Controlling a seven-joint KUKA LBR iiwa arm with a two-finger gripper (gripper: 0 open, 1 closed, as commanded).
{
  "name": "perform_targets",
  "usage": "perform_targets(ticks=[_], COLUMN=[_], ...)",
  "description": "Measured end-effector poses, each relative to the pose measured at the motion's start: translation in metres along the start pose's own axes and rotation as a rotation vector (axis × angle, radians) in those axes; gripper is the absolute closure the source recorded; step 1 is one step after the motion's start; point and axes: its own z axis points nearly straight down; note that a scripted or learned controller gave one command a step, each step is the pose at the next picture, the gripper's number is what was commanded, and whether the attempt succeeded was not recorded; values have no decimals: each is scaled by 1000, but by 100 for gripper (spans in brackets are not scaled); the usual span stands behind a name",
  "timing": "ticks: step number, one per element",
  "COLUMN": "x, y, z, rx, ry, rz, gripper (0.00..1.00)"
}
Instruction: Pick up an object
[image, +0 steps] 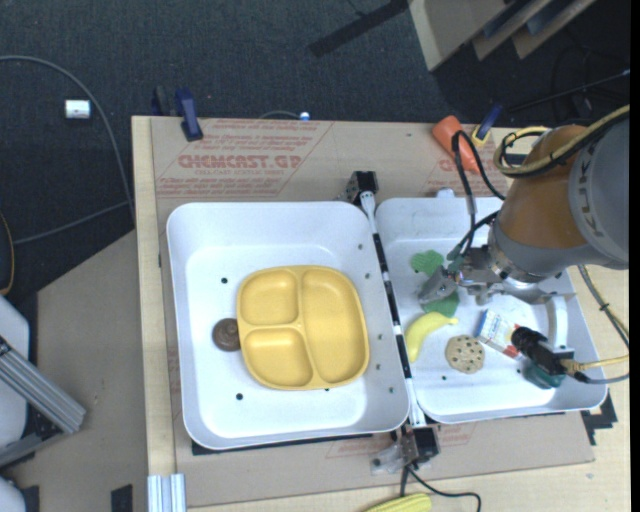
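A grey KUKA arm with an orange band reaches in from the right over the right bin (520, 405), its gripper (440, 288) lowered near that bin's left side. The metal fingers (434, 291) point down and to the left; whether they are apart or together cannot be told from this angle, and nothing is visibly clamped between them.

Just below and slightly left of the fingertips lies a yellow banana (426, 332), close to the tips but apart from them. Its long axis runs on a slant, from its near-left end by the bin's dividing wall up toward the far right, where it points at the fingers. A green toy (428, 263) sits just beyond the gripper on the far side. A round speckled cookie (464, 354) rests to the right of the banana, with a small blue-and-white packet (492, 328) beside it.

In the left bin (200, 400), a yellow divided plate (302, 326) lies in the middle, a brown round object (226, 334) touching its left edge.
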Motion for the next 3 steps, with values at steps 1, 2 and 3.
perform_targets(ticks=[1, 2, 3], x=[0, -26, -1], y=[1, 52, 20], z=[34, 33, 34], rx=[0, -4, 0], ry=[0, -3, 0], rz=[1, 0, 1], gripper=[0, 0, 0])
